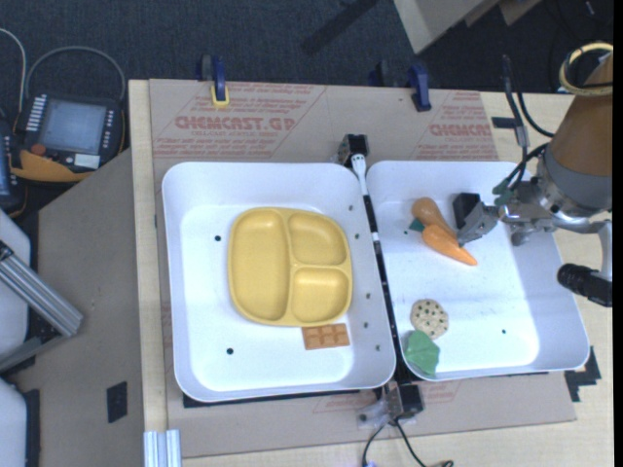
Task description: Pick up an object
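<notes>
An orange toy carrot [446, 236] lies slantwise in the upper part of the right bin [545, 329], its thick end towards the back. My gripper [471, 217] hangs just right of the carrot, low over the bin floor. It is open, one dark finger [465, 205] at the back and a grey one nearer the front, with nothing between them. A speckled cookie [428, 316] and a green leaf-shaped piece [422, 353] lie near the right bin's front left corner.
The left bin [195, 261] holds a yellow divided plate [289, 265] and a small brown waffle piece [325, 336] in front of it. The bins' shared wall [375, 251] runs just left of the carrot. My arm's wrist [574, 163] rises over the right bin's far right side.
</notes>
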{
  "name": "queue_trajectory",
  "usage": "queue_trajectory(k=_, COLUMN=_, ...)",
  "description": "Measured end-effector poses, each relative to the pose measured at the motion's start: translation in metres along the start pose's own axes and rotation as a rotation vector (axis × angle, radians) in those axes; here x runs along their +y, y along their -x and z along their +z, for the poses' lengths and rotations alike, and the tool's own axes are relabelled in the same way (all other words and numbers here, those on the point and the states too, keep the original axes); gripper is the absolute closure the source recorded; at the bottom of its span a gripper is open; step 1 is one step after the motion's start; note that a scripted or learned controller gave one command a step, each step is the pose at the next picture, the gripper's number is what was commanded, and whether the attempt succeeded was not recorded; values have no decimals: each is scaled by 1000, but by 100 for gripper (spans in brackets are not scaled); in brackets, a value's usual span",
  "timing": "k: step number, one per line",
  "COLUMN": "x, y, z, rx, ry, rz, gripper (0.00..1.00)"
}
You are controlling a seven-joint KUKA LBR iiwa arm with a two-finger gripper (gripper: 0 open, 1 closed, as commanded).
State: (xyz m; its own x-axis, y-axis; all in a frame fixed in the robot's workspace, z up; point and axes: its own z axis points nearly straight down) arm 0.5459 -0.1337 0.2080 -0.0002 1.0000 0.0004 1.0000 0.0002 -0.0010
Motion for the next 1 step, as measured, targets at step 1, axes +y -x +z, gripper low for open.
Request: queue_trajectory(k=1, x=-5, y=7, z=60, rx=2, ry=-7, rz=2, gripper=0)
